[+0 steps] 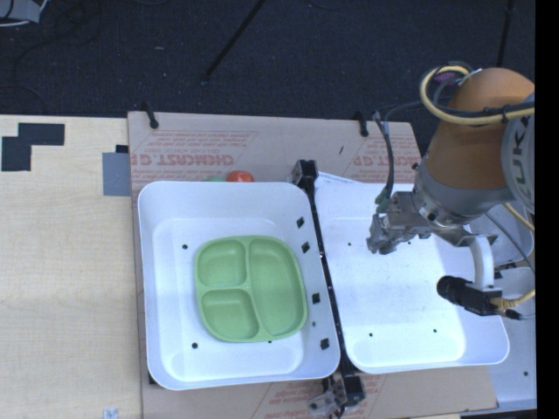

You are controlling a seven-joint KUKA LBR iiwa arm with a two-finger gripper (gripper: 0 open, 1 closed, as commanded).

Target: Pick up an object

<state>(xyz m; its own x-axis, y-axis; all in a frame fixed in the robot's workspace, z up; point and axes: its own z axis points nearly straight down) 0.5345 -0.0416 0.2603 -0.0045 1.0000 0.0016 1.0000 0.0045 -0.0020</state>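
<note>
Over the right bin [410, 339] I see my tool [382, 239] hovering; I cannot tell its state. My target, the green plate [251, 288], lies left of it in the left bin [166, 278]. I judge I'm searching; next I must cross over.

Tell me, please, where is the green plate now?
The green plate lies flat in the left bin, near its middle, while the gripper hangs over the right bin.
</note>
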